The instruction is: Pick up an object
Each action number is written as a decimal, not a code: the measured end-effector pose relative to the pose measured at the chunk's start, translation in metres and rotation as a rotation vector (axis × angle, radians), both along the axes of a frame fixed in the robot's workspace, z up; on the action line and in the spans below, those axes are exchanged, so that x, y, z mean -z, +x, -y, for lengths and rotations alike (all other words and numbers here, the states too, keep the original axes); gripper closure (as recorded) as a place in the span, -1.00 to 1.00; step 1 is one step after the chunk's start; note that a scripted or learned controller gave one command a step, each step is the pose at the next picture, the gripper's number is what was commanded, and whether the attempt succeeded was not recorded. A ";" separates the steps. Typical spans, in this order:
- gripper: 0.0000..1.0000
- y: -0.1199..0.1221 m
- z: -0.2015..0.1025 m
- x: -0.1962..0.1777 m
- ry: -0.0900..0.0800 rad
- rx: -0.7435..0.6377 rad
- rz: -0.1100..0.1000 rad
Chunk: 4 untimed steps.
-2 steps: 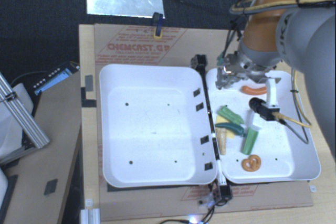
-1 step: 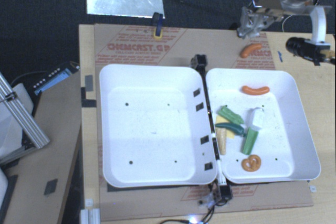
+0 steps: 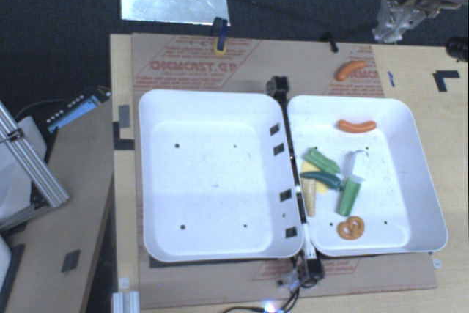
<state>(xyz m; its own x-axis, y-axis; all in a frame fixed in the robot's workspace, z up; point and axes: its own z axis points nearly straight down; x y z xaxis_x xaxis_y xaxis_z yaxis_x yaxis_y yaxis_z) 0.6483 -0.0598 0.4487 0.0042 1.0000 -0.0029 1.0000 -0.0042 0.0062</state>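
Two white bins on a bench, toys untouched, gripper [image 3: 399, 18] raised far beyond them.

Nearest in the right bin [image 3: 421, 150] lies one pretzel [image 3: 351, 229], then two green pieces [image 3: 349, 196], a yellow wedge [image 3: 311, 190], a white block [image 3: 357, 165], and farther back one orange sausage [image 3: 356, 126]. A second sausage [image 3: 349, 70] rests on the bench behind. Nothing appears picked yet; whether the gripper is spread or pressed together cannot be told. The left bin [image 3: 212, 113] sits alongside.

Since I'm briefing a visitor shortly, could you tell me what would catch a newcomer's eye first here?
The bright cluster of toy food in the right bin stands out: an orange sausage near its far side, green pieces mid-bin, and a pretzel near its front. A second orange sausage lies outside on the cardboard behind that bin. The tool hangs at the top right, beyond the bench.
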 end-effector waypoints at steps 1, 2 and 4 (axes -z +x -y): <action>1.00 0.021 0.024 -0.023 0.001 -0.004 0.000; 1.00 0.020 0.077 -0.025 0.001 -0.001 -0.002; 1.00 0.020 0.146 -0.093 -0.001 -0.010 0.006</action>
